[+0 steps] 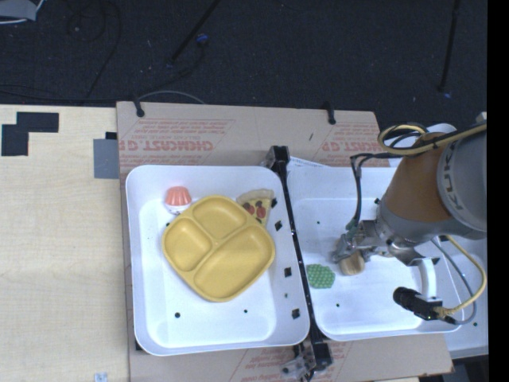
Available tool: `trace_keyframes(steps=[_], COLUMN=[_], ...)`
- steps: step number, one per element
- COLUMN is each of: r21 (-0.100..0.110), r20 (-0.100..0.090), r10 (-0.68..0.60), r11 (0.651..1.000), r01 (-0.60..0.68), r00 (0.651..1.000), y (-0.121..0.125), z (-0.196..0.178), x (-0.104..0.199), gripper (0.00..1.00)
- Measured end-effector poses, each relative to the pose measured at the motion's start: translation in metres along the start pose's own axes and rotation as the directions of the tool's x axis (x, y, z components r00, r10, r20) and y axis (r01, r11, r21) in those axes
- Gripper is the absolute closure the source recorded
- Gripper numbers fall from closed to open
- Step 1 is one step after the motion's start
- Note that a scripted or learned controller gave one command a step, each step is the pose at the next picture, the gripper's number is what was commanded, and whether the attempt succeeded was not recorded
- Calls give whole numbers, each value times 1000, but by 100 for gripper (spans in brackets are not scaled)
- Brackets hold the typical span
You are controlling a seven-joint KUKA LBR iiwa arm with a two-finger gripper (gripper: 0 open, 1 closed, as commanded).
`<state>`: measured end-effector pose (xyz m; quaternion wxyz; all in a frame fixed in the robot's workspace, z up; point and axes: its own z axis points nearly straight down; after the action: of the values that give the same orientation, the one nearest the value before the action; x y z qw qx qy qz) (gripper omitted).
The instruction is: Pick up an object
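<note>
Looking down on the table point(56, 253), you see the grey arm point(421, 193) reaching in from the right side of the view. Its hand point(350, 249) is low over the middle of the right-hand white bin point(374, 325), closer to that bin's left wall than to its right. From this angle you cannot tell whether the hand is apart or together.

A small tan lump point(352, 266) lies on the bin floor right against the hand's near side. You cannot tell whether the hand grips it or merely stands beside it. A green round piece point(320, 276) with a dotted surface rests near the lump, close to the bin's left wall.

In the left-hand white bin point(207, 325), a yellow divided plate point(219, 247) sits at a slant across the middle. A pink-topped cupcake shape point(177, 198) stands just beside the plate toward the bin's far left corner. A toy pizza slice point(257, 204) lies at the plate's far edge, toward the far right corner.

Both bins rest on a sheet of brown cardboard point(238, 138) spread over the table.
</note>
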<state>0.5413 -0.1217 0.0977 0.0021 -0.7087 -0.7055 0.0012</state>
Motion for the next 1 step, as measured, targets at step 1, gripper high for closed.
trace_keyframes(steps=[1], r21=[-6], r20=[1], r10=[0], r11=[1000], r01=[0], r00=[1000], y=[-4], z=[-62], x=[-4], gripper=[100])
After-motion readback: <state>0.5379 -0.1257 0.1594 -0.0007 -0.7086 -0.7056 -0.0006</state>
